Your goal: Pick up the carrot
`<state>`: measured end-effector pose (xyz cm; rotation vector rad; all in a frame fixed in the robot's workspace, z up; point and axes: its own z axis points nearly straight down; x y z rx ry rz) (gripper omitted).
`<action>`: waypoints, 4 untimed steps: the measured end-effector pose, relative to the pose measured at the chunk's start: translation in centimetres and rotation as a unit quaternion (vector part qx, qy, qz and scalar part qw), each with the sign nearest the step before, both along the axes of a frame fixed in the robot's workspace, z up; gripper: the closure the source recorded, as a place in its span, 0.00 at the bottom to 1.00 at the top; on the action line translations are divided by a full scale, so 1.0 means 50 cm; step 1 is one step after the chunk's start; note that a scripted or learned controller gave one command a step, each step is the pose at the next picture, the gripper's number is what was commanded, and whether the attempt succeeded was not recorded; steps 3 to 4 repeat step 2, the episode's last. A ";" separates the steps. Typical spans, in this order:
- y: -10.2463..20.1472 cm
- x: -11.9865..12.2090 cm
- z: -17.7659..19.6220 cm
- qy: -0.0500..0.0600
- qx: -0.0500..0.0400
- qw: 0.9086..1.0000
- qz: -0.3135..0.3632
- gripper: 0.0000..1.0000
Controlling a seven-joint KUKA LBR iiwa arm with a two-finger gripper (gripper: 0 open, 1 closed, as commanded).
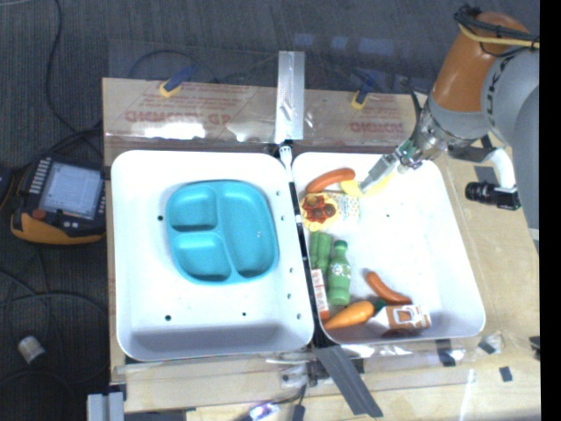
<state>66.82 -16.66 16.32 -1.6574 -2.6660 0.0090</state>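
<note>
Here the gripper (372, 181) is hovering, finger state not discernible; the carrot (348, 315) is lying well apart from the fingertips, beside the green bottle (338, 273). Approaching from above, clear of the bottle, seems best.

The gripper (375, 178) hangs over the right bin's (443, 248) far end; the carrot (348, 315) lies at its near edge.

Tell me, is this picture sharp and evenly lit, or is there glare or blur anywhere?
In the camera view, the white bins are bright and nearly washed out, soft shadows lie under the blue tray, the carrot reads clearly though slightly soft, the gripper looks a little blurred, and the clear sheet behind the bins shows pale glare.
</note>
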 end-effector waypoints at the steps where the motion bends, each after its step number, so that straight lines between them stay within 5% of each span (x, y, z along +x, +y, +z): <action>1: 0.057 0.001 0.040 0.000 0.001 0.991 0.133 0.00; 2: 0.084 -0.030 0.030 0.000 0.003 0.960 0.281 0.00; 4: 0.084 -0.030 0.030 0.000 0.003 0.960 0.281 0.00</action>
